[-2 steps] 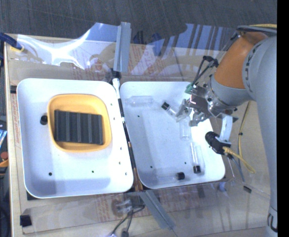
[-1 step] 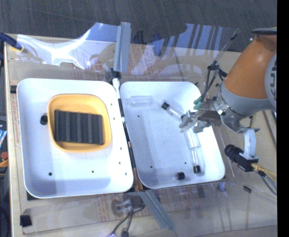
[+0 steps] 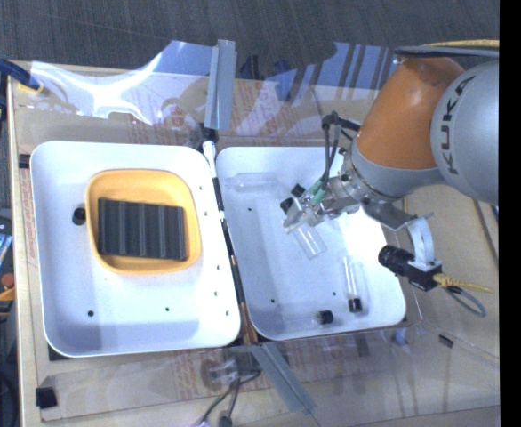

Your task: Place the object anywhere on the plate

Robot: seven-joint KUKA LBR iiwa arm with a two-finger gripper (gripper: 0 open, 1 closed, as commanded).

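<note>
Over the right white plastic bin (image 3: pixel 269 314), the gripper (image 3: pixel 303 213) is hovering; can't tell fingers' state. Clear tube (image 3: pixel 350 277) probably slipping before reaching the yellow plate (image 3: pixel 100 189).

The plate (image 3: pixel 142 224) lies in the left bin (image 3: pixel 56 318), beside the right bin (image 3: pixel 269 310).
</note>
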